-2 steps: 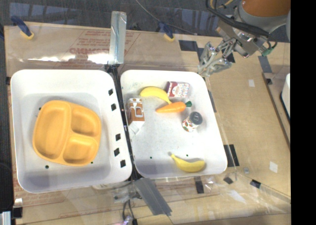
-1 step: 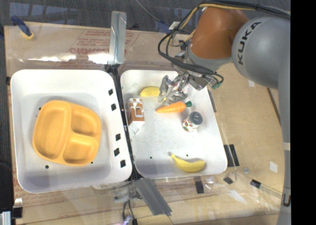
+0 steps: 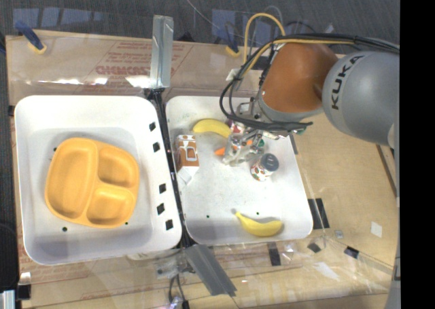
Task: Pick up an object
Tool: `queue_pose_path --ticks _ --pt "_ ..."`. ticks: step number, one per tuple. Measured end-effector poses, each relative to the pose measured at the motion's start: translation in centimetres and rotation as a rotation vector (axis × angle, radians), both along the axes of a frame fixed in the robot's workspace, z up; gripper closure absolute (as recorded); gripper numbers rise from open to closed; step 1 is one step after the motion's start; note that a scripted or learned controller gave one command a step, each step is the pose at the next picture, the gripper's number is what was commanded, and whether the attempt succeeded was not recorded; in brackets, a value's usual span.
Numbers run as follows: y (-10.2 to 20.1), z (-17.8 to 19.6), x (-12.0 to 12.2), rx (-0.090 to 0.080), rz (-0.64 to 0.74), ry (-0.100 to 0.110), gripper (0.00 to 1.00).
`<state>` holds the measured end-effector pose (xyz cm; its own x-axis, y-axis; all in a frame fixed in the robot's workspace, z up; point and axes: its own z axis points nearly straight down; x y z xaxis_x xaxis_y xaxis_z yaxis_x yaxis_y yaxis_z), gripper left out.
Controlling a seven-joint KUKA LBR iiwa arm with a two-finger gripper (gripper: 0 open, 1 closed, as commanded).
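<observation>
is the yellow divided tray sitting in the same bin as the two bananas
No, the yellow divided tray lies in the left bin, while both bananas lie in the right bin.

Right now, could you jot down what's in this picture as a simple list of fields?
left bin: holds a yellow divided tray
right bin: two bananas, a small carton, a cluster of small items
banana at back: beside the cluster
banana at front: near the front rim
small carton: near the left wall
arm: reaching in over the right bin's back
hand: down among the cluster
</observation>
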<state>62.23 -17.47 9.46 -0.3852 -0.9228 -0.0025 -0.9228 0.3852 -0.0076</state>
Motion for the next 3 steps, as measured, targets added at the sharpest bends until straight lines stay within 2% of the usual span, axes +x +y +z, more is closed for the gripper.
queue_pose_path --ticks 1,2,3 --pt "0.0 0.0 0.0 0.000 0.000 0.000 0.00" --pt "-1.8 0.0 -2.6 0.011 0.223 0.002 0.00" --pt "3.1 -0.5 -3.3 0.004 0.309 0.012 0.00"
